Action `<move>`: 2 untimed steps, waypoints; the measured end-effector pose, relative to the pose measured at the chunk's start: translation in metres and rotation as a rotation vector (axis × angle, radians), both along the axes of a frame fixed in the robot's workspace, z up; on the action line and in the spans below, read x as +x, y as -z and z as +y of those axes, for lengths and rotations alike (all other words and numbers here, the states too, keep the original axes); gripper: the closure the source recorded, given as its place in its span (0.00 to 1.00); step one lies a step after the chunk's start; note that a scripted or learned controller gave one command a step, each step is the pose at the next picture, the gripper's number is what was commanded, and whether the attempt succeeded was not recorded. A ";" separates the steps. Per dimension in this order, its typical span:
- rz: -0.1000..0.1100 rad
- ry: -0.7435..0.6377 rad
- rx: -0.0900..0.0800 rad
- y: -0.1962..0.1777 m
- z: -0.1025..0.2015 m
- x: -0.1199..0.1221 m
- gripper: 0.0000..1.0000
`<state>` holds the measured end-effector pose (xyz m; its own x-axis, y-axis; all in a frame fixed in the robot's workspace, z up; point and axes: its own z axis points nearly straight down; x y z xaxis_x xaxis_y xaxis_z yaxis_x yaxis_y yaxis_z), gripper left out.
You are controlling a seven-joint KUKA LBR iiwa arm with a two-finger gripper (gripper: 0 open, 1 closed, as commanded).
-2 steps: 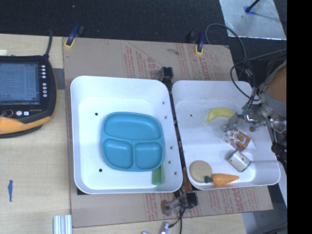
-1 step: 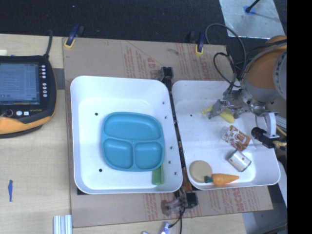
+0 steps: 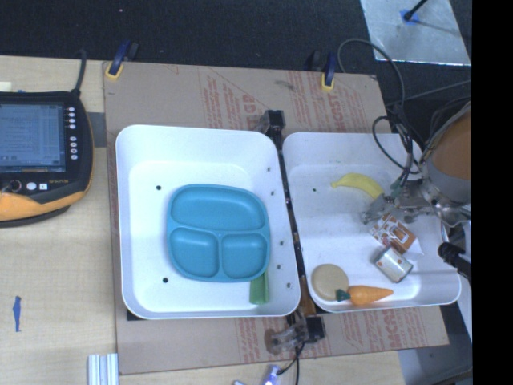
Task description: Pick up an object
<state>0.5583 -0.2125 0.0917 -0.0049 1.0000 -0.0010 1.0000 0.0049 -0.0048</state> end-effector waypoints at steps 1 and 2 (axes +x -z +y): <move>-0.004 0.002 0.002 -0.008 0.001 0.095 0.00; -0.001 0.001 0.003 -0.001 0.021 0.098 0.00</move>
